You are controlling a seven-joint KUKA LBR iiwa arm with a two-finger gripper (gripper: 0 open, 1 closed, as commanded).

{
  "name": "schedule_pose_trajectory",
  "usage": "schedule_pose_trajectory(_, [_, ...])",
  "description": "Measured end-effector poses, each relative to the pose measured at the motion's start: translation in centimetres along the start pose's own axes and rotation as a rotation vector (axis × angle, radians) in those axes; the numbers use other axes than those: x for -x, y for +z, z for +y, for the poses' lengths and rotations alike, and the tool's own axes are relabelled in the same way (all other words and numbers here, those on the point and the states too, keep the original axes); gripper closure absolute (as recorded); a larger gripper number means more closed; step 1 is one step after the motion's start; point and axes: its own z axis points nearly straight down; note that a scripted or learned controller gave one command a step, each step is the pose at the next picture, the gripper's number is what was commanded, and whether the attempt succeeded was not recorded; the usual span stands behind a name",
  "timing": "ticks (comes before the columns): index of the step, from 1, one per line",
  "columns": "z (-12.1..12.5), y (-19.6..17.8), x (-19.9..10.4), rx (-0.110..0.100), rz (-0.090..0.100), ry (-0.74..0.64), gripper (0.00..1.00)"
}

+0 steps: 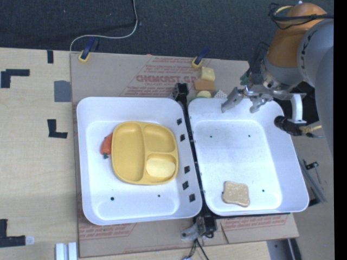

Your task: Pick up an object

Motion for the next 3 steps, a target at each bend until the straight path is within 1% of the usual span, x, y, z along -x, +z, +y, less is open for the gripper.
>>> schedule_pose_trajectory(1, [0.79, 0.86, -5.9, -0.001, 0.002, -0.006, 0.0])
schedule_pose_trajectory(3, [0.75, 0.81, -5.53, 0.0, 0.0, -0.001, 0.0])
